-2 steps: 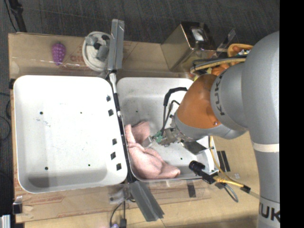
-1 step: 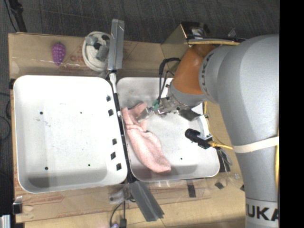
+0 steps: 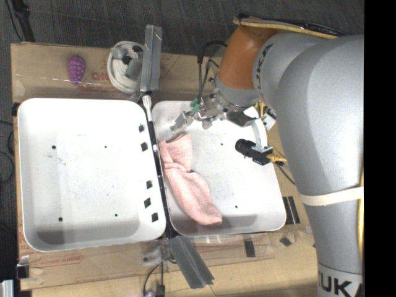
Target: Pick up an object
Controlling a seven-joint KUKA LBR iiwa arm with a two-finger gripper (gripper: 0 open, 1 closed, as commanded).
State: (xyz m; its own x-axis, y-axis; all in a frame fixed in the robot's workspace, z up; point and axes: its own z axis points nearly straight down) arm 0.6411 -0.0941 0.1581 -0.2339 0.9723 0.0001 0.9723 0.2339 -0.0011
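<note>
1. Brown board covers the table (image 3: 55, 85), which carries two shallow white bins side by side, with dark carpet-like floor beyond its far edge.
2. Nearest the camera, along the near edge, a grey bracket (image 3: 189, 262) sticks out below the seam between the bins.
3. Just above it, the right bin (image 3: 260, 197) holds a pink cloth (image 3: 185, 181), the one loose thing in either bin and so the likely thing to pick up.
4. This cloth lies against the bin's left wall, its long axis running from near the bin's front edge up toward the far left corner, slightly slanted.
5. It looks soft and terry-like, folded and bunched, with a thicker roll at the far end and a rounded lump at the near end.
6. Alongside, the left bin (image 3: 80, 172) shows bare white floor with a few small dark dots.
7. Farther back in the right bin, the claw (image 3: 184, 121) hangs just above the cloth's far end, reaching in from the grey arm (image 3: 322, 122) with its orange band.
8. Whether the claw is spread or closed cannot be told; the parts are too small and cluttered, and no cloth is seen clamped in it.
9. From the claw the cloth lies directly below and runs toward the camera, so a short descent probably meets the bunched end.
10. Farthest off, a coil of white cable (image 3: 125, 67) and a small purple object (image 3: 76, 68) rest on the table behind the left bin.
</note>
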